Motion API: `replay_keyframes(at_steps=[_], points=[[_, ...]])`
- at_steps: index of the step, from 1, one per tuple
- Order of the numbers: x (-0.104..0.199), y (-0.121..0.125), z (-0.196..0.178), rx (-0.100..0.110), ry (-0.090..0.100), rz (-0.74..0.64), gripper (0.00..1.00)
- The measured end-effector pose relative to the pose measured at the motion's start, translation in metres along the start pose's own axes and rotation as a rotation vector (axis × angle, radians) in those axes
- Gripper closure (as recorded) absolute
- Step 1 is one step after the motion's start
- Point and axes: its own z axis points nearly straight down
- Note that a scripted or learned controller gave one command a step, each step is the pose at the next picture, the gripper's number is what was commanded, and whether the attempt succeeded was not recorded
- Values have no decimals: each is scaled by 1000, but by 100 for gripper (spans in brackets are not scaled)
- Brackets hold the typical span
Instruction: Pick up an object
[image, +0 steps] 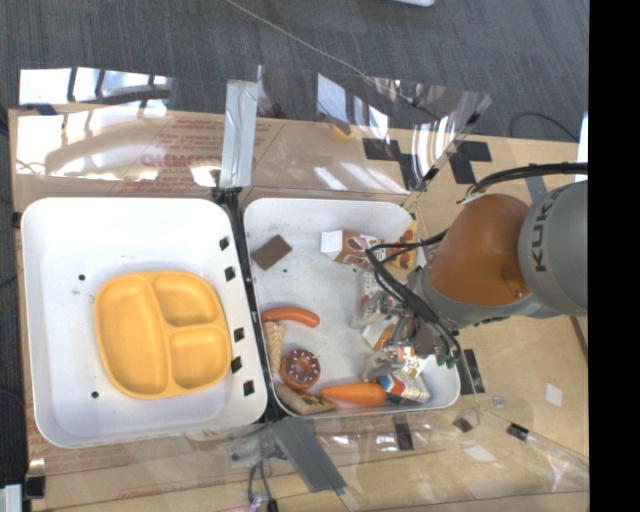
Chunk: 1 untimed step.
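Arm (500, 260) comes in from the right of the frame, orange band over the right bin's (300, 210) right wall. Gripper (405, 335) sits low at lower right of that bin, amid cables and clutter; can't tell its state from here. Right bin holds: brown square (271, 251) upper left, hot dog (291, 316) mid-left, chocolate donut (300, 368) below it, carrot (352, 394) along the bottom edge, touching a small pile w/ a red-and-white bit (405, 384), poss. a wrapper, just beside the gripper. Printed packet (352, 245) near the top. Left bin (60, 230) holds a yellow divided plate (160, 332), centre.
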Motion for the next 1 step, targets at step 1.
replay_keyframes(at_steps=[1], points=[[-3,2,-11,1,-5,-7,100]])
